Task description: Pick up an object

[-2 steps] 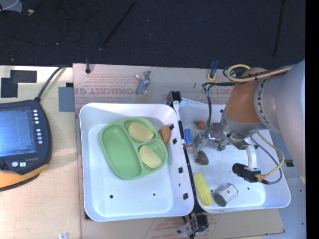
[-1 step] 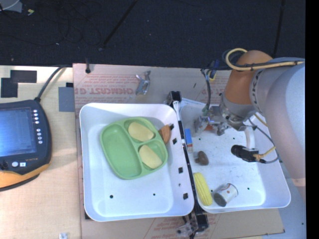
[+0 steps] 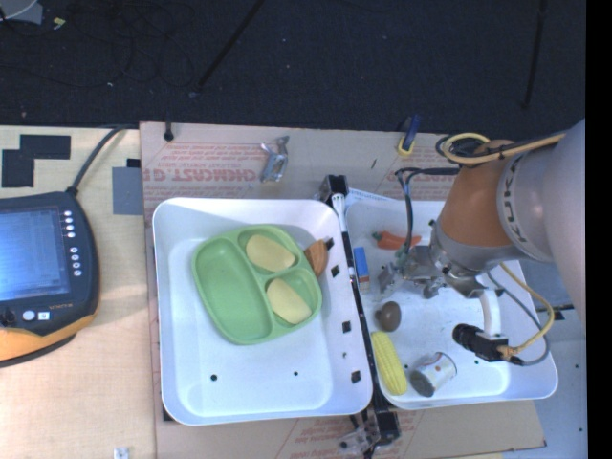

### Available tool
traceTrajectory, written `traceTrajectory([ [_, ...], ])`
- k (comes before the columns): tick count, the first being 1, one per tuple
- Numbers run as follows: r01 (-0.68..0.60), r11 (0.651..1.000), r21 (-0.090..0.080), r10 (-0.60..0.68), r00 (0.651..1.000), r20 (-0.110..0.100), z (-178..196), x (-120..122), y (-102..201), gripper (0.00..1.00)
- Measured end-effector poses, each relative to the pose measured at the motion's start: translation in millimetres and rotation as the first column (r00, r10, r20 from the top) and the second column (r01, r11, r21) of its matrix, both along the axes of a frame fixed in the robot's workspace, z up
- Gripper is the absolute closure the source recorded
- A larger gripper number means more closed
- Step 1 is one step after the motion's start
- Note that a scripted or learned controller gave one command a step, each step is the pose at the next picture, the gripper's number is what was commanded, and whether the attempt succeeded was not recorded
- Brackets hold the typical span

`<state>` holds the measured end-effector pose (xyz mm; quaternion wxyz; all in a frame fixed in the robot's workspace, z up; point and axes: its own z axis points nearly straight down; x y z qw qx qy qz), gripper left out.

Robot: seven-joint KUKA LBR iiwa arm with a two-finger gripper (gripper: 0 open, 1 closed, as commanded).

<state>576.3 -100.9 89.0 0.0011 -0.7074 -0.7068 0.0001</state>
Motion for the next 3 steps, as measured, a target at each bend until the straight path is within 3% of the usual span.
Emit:
traceTrajectory([
  [1,-0.005,1.000,0.000,0.005,1.000,0.007,105,-36,92,0.00],
  [2,0.001,1.000,-0.005,-0.001,1.000,0.006,99,52,37,0.00],
  [3,-0.001,1.000,-0.001,0.001,1.000,0.000,8,66,-9,0.00],
])
